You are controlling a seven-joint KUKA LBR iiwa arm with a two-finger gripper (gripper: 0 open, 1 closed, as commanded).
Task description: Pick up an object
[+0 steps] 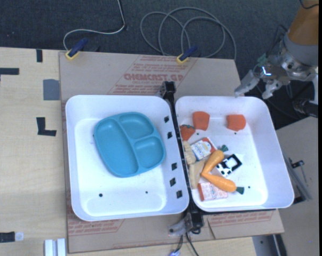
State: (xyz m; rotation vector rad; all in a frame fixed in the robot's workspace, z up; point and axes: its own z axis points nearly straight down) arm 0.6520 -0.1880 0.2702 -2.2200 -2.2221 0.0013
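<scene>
Half-seen hand (255,87) — arm (305,25) cropped.

Cardboard sheet (150,76) under bins: red printed lettering along top strip, seen upside down, blurred; looks like a brand word but can't make out letters w/ certainty. More red print on the sheet's lower edge, illegible.

Small packet (202,148) in right bin (275,159): printing on it, too small to read.

Black-and-white patterned tag (228,165), same bin: pattern only, no legible chars.
</scene>
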